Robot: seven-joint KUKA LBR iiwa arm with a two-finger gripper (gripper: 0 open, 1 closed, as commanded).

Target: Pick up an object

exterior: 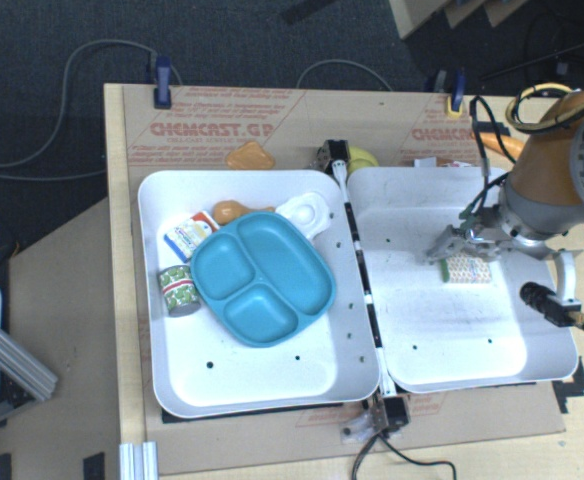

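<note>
My gripper point(464, 247) hangs low in the right bin point(472, 373), near its far right side. Just below it lies a small flat packet with a green and white pattern point(469, 269) on the bin floor; whether the two touch is unclear. The grey and orange arm point(557, 168) comes in over the bin's right rim. In the left bin point(262, 383) sit a blue divided plate point(262, 278), a small green and red can point(179, 290), a white and blue packet point(189, 235), an orange lump point(230, 211) and a white scoop-like piece point(305, 213).
Behind the bins, an orange item point(250, 155) and a yellow one point(360, 158) rest on the board beside a black clip point(334, 153). Cables point(492, 133) trail near the arm. A black part point(544, 303) sticks out over the right bin's right edge.
</note>
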